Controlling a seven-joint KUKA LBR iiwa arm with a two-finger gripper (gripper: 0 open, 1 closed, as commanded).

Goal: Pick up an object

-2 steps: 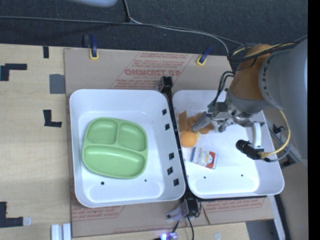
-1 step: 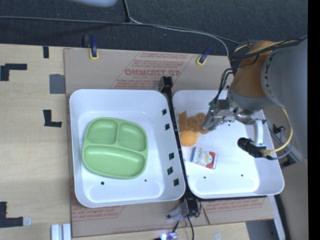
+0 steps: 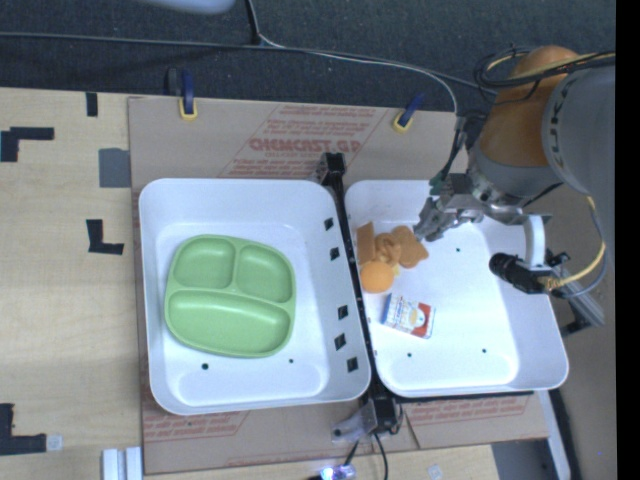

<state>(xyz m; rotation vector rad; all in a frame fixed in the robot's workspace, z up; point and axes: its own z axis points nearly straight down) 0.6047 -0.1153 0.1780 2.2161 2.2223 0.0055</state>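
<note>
Pincer (image 3: 432, 224) low in right bin (image 3: 500, 353), near its far-left corner, just beside orange plush toy (image 3: 392, 248); finger state: cannot tell from this slant. Toy lies against bin's left wall, touching small orange ball (image 3: 375, 276); looks soft, light, squashy, so likely forgiving; take hold across narrow body. Small white-and-red packet (image 3: 408, 316) near bin's middle; flat, probably slippery, harder to pinch. Green divided plate (image 3: 230, 294) in left bin (image 3: 170, 203).

Glossy green plastic plate (image 3: 230, 296)
</note>
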